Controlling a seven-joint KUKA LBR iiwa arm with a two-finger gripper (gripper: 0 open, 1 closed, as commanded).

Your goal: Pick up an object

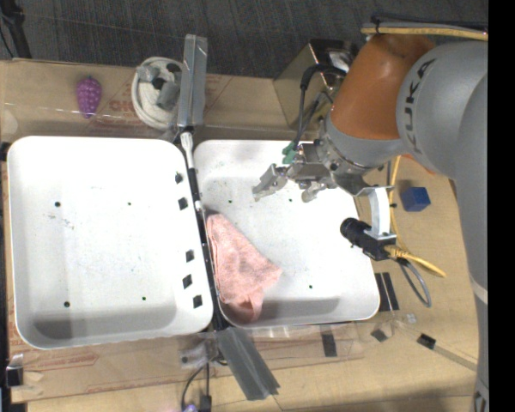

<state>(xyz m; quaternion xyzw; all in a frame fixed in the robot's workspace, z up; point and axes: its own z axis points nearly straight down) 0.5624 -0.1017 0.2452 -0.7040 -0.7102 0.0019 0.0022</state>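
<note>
So far nothing is picked up, judging by how things lie. The pink cloth (239, 269) sits crumpled in the right bin (326, 256), lower left part of it, pressed against the divider wall between the two bins, in the lower middle of the frame. It looks to be the only loose thing in either bin, so likely the target. The left bin (94, 239) holds nothing to grasp that I can make out. The end effector (283, 178) hangs over the upper part of the right bin, centre-right of frame, up and to the right of the cloth and clearly apart from it. Its metal fingers point toward the left of the frame, but at this slant I cannot tell whether they are spread or closed; nothing shows between them. The grey arm (429, 84) with its orange band (373, 93) enters from the upper right. On the surface outside the bins: a purple object (88, 95) and a white roll (157, 91) at upper left, and a blue block (415, 198) at right. Left to do, as I judge it: move over the cloth, descend, close on it, lift. The whole grasp remains.
</note>
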